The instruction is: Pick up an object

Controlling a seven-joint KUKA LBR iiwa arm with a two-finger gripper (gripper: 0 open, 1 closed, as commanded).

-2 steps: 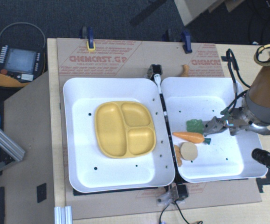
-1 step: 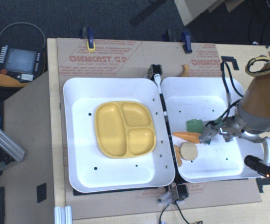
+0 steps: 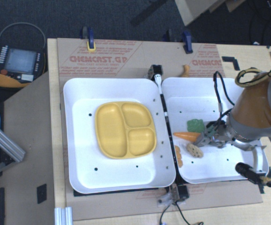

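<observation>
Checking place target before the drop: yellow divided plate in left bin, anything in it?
Empty. All three compartments of the yellow plate show bare yellow; it lies flat in the left bin.

A yellow tray lies in the left bin; in the right bin, the gripper sits among carrot at nine o'clock, green piece at eleven, cookie at seven.

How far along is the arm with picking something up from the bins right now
Done: the arm has reached into the right bin, with the gripper low among the green item, the carrot and the tan piece. In hand: nothing visibly held; all three look to be lying on the bin floor. Left: grasping one and lifting it. The yellow tray sits in the left bin.
</observation>
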